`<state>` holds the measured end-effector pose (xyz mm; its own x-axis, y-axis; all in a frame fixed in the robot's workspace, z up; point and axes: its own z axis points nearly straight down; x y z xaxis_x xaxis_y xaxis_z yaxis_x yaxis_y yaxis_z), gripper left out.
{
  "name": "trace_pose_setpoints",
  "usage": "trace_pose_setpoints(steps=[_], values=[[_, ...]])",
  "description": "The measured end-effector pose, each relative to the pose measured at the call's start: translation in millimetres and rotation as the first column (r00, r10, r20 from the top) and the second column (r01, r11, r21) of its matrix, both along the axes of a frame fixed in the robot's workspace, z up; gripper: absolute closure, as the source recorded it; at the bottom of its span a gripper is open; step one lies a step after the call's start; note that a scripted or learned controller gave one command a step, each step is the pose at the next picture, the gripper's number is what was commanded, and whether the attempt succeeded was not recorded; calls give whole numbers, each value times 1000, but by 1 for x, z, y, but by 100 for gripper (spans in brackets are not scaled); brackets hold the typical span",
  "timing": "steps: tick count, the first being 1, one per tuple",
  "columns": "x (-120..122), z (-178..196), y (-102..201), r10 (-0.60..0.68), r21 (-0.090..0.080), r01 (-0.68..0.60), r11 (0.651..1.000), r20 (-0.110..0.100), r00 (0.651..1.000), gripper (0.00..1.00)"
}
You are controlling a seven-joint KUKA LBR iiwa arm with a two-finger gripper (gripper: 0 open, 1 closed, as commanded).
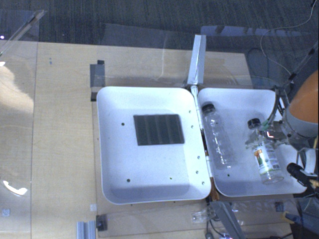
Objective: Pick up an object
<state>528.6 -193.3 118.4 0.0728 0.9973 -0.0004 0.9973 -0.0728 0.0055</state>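
Observation:
Two clear plastic bottles with black caps lie in the right bin [234,101]. One bottle [217,136] rests along the bin's left wall, cap toward the back. The other bottle [265,161], with an orange and green label, lies near the right side, its cap at the middle of the bin. My gripper [271,132] hangs over the upper part of this second bottle, just right of its cap. The arm's orange band [305,101] is at the right edge. Whether the gripper touches the bottle is unclear.
The left bin [114,148] holds a dark ribbed rectangular pad [158,129] near its middle. A metal post [196,61] stands behind the seam between the bins. Cables and brackets crowd the bench's front right corner.

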Motion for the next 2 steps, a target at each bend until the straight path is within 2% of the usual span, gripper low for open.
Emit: trace_pose_setpoints(steps=[1,2], values=[[109,-31,-2,148,-2,-148,989,3,989,0],[83,21,-11,50,-1,-50,999,2,999,0]])
